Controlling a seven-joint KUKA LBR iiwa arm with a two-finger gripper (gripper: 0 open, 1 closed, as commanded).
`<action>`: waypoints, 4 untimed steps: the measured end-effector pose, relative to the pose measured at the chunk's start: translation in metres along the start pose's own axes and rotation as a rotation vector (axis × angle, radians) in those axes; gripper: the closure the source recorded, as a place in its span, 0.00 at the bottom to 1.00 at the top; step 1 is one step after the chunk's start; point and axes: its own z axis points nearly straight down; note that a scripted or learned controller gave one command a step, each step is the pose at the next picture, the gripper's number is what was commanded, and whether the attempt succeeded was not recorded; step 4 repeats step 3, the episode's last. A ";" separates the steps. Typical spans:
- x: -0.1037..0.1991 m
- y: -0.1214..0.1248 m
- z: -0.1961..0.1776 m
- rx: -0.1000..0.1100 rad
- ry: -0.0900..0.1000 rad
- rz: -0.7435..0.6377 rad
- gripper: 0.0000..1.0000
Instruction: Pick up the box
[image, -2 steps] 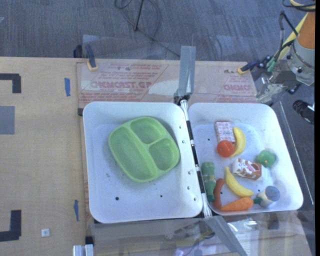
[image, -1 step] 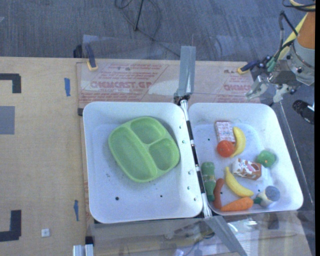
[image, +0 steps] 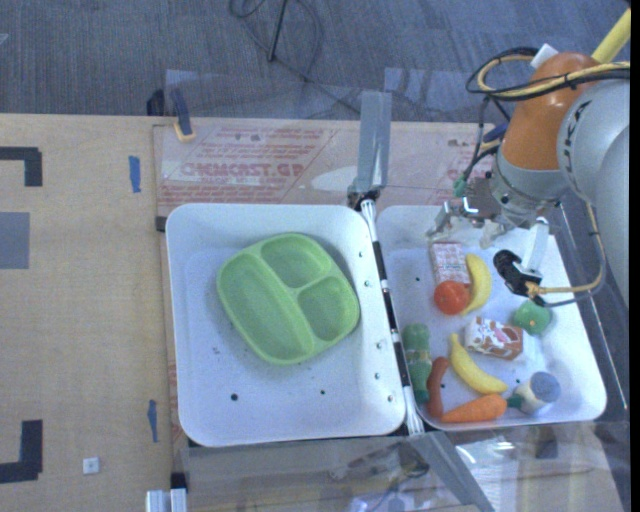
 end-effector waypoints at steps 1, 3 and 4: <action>0.025 -0.009 0.044 -0.008 -0.001 -0.057 0.00; 0.087 -0.006 -0.077 -0.003 -0.001 -0.015 1.00; 0.087 -0.006 -0.077 -0.003 -0.001 -0.015 1.00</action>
